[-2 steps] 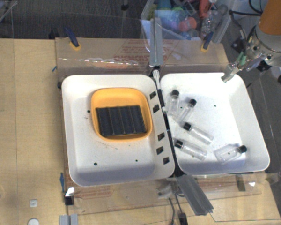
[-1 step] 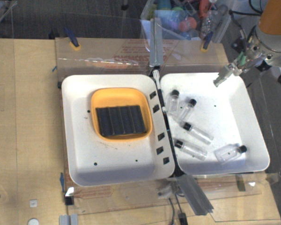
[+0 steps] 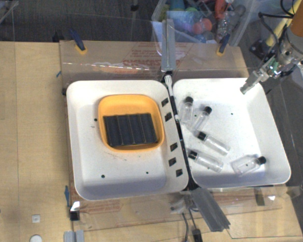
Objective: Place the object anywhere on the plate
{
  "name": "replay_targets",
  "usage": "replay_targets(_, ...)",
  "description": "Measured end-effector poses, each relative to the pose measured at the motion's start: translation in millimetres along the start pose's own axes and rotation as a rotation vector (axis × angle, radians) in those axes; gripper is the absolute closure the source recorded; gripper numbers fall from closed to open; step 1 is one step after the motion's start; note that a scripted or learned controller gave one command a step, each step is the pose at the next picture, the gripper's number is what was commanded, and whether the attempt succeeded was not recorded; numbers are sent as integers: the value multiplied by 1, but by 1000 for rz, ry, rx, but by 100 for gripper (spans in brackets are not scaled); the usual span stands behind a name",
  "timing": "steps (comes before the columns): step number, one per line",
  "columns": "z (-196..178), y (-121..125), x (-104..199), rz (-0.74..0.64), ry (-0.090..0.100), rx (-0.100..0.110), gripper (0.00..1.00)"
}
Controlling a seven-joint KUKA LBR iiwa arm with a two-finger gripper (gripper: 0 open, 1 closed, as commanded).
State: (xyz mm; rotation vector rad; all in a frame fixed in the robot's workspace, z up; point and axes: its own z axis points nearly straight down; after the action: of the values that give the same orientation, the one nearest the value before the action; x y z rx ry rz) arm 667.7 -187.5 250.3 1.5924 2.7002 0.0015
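Observation:
An orange plate [image 3: 131, 102] lies in the left bin [image 3: 86, 135], with a dark ridged block [image 3: 130, 129] resting on it. Several clear vials with black caps lie loose in the right bin [image 3: 262, 115]: one near the divider [image 3: 186, 108], one beside it [image 3: 202, 116], one in the middle [image 3: 211, 141], one lower down [image 3: 204, 159], and one at the front right [image 3: 247, 164]. My gripper [image 3: 250, 83] hangs over the right bin's far right corner, well away from the vials, with nothing seen in it.
A black-marked divider [image 3: 172, 130] separates the two bins. A clear tub of coloured toys [image 3: 202, 6] stands behind the bins. Cables and hardware [image 3: 272, 39] crowd the far right by the arm. Wooden bench surface [image 3: 25, 135] stretches to the left.

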Motion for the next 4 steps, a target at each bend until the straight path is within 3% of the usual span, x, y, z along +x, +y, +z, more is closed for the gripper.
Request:
replay_targets(1, -1, -18, -32, -33, 0, 0, 0)
replay_targets(3, -7, -19, -28, -283, 0, -1, 0)
replay_targets(4, -14, -20, -28, -489, -1, -3, 0)
